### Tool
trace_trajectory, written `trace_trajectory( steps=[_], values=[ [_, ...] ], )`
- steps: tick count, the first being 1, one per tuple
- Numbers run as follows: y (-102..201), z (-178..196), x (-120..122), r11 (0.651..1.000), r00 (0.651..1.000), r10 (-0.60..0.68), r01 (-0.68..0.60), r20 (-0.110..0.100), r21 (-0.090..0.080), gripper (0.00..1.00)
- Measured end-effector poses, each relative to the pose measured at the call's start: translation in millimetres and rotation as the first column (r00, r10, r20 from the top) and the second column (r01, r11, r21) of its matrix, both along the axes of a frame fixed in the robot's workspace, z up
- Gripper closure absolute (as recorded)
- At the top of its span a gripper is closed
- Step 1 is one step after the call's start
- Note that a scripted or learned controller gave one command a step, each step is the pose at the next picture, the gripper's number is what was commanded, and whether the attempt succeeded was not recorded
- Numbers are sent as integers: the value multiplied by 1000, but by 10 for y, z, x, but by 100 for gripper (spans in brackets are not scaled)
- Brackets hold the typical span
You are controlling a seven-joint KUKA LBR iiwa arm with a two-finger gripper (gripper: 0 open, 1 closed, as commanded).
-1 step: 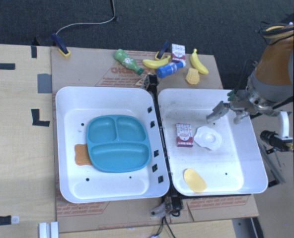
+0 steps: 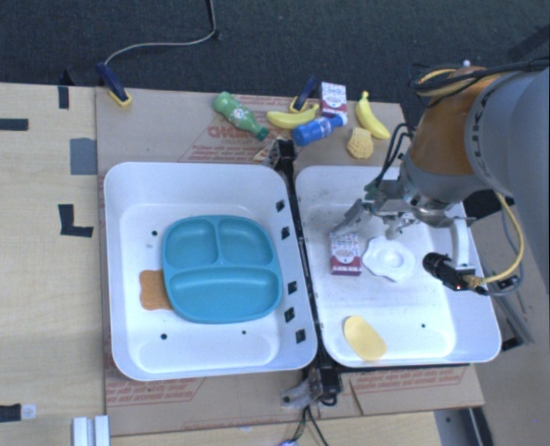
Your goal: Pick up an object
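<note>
A: Where does the end effector (image 2: 379, 214) sit?

B: Over the right bin (image 2: 461, 342), in its upper middle, hanging from the grey arm (image 2: 498, 137) that comes in from the right of the frame. The metal fingers (image 2: 354, 216) point down and toward the left.

A: Open or closed?

B: They look parted, one tip low-left and another near the white piece, with nothing between them, though the wrist shades that spot and I would not swear to the gap.

A: What is nearest to pick?

B: Two things. The small carton (image 2: 347, 252), red and white, lies just below and a little left of the tips, its long axis running roughly up and down the frame. The white fried-egg toy (image 2: 389, 260) lies just below and slightly right, right beside the carton. The yellow chip (image 2: 364, 337) is well apart, near the lower edge of the same bin.

A: And the left bin (image 2: 126, 342)?

B: It holds the blue divided plate (image 2: 222, 268) with a brown toast piece (image 2: 150, 290) sticking out from under its left side, so part of that piece is hidden. All of it is far left of the end effector.

A: Anything else unclear?

B: The arm covers the right bin's upper right corner, so whatever may lie there cannot be seen. The toys on the table (image 2: 33, 249) above the bins are outside both
</note>
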State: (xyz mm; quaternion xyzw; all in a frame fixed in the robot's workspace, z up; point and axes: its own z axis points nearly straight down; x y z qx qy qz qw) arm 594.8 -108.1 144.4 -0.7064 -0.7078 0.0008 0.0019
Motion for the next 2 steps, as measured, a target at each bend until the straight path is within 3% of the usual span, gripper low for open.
trace_trajectory(
  steps=[1,2],
  values=[
    [144,-573,-278,1000,1000,-1,1,4,0,0],
    [139,-475,-275,1000,1000,-1,1,6,-2,100]
  ],
)
